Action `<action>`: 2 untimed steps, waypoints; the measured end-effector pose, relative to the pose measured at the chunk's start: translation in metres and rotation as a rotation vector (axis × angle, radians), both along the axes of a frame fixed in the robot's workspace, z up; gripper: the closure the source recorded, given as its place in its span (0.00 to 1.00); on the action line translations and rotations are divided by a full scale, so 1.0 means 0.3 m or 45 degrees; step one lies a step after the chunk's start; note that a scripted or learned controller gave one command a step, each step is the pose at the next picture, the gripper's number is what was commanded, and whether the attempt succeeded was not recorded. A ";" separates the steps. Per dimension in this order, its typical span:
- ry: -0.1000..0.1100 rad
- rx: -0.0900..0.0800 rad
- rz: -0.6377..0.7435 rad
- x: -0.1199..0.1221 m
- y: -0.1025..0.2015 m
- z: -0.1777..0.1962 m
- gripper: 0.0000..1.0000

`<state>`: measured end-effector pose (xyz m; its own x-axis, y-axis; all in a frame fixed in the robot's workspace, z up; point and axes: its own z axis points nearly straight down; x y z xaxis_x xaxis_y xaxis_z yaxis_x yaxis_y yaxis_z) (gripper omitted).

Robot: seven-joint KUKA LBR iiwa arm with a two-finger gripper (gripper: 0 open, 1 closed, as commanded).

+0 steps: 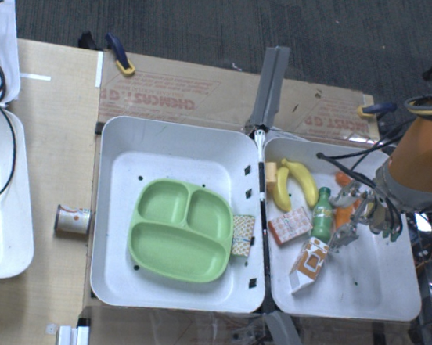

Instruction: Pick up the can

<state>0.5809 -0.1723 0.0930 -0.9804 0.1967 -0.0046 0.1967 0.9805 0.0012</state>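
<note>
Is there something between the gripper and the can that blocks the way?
Yes. The gripper is over the right bin, while the can lies on the bench, outside the left bin, on its far side. That whole bin, with the green plate, lies between.

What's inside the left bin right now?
The left bin holds a green divided plate and a small patterned packet at its right. Whatever lies beneath the plate is hidden.

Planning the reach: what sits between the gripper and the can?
In the camera view, between gripper and can: green bottle, bin walls, green tray.
</note>
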 end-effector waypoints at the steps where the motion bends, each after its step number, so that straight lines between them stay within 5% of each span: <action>1: 0.000 0.000 -0.293 0.019 0.044 0.001 0.00; 2: -0.002 0.000 -0.356 0.064 -0.167 0.002 0.00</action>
<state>0.6000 -0.2223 0.0936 -0.8882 0.4593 -0.0060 0.4593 0.8883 0.0014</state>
